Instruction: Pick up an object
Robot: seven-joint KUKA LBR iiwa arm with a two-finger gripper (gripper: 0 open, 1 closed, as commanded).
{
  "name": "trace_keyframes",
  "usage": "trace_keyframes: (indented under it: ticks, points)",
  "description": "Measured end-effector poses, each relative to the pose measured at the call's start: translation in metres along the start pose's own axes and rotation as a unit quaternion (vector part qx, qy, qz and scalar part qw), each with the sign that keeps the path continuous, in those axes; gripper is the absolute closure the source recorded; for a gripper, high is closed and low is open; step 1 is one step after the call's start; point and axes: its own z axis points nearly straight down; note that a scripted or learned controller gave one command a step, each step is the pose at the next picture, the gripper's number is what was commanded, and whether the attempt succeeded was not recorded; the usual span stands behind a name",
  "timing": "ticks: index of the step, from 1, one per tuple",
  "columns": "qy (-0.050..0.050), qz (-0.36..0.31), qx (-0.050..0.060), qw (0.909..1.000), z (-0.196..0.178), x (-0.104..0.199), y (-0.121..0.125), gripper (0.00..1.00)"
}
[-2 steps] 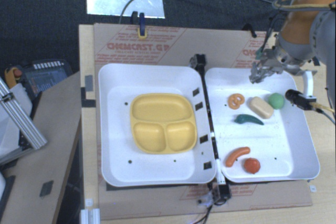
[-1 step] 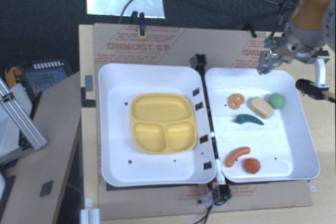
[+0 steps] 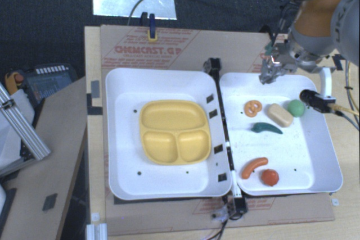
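My gripper (image 3: 269,76) hangs over the far edge of the right bin (image 3: 320,168), above and to the right of a small orange pretzel (image 3: 253,108). Nothing is visible between its fingertips. In the right bin lie a tan bread-like piece (image 3: 279,114), a green ball (image 3: 296,108), a dark teal pepper (image 3: 266,128), an orange sausage (image 3: 253,166) and a red tomato (image 3: 270,177). All of them rest on the bin floor, apart from the gripper.
The left bin (image 3: 121,137) holds a yellow three-compartment plate (image 3: 171,131). A black divider strip (image 3: 220,132) runs between the bins. A black camera mount (image 3: 315,100) sits at the right bin's far right edge. Cables trail behind the arm.
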Motion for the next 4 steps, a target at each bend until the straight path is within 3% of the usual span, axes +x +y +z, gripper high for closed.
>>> trace_keyframes:
  ticks: [1,4]
  points:
    - [0.000,0.000,0.001,1.0000,-0.010,0.049,-0.014,1.00]
    - [0.001,-0.001,0.002,1.0000,0.017,0.199,-0.066,1.00]
